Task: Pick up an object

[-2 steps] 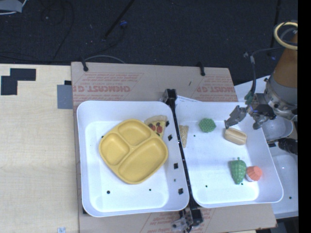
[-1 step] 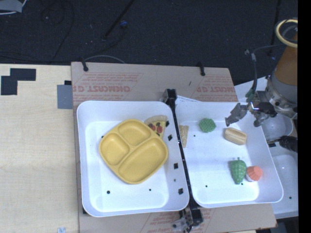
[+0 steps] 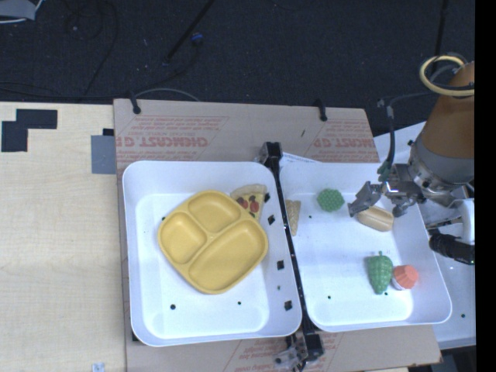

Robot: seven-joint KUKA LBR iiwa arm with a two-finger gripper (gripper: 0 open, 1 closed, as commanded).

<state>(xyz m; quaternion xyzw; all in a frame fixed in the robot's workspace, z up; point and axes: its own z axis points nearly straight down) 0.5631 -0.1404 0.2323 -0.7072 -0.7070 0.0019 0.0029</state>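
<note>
Dark floor lies behind the surface; in the right bin (image 3: 434,304) the gripper (image 3: 370,202) hangs, jaws spread, holding nothing, just above the tan bread piece (image 3: 376,219); pickup not yet done.

The gripper (image 3: 379,200) hangs over the right bin (image 3: 349,316), fingers spread just above a tan bread-like piece (image 3: 376,220). A green ball (image 3: 331,200) lies nearby. A yellow divided plate (image 3: 213,241) sits in the left bin (image 3: 147,285).
</note>
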